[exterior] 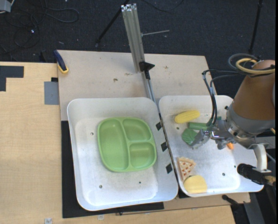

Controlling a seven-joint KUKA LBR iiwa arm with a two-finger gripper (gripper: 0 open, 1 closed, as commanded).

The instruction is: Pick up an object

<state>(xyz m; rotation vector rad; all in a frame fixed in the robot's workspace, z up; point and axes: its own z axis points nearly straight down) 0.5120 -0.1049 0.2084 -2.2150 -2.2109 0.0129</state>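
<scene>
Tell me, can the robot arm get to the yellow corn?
Probably yes. The corn lies uncovered in the right bin, close to the end effector, which hovers by the green object; nothing sits between them.

Pale bench [176, 73] with 2 white bins [83, 125] [223, 181] side by side.

Green tray [127, 144], end effector [199, 138] near corn [187, 116]

Green object [191, 133] perhaps partly gripper-hidden [203, 136]
</scene>
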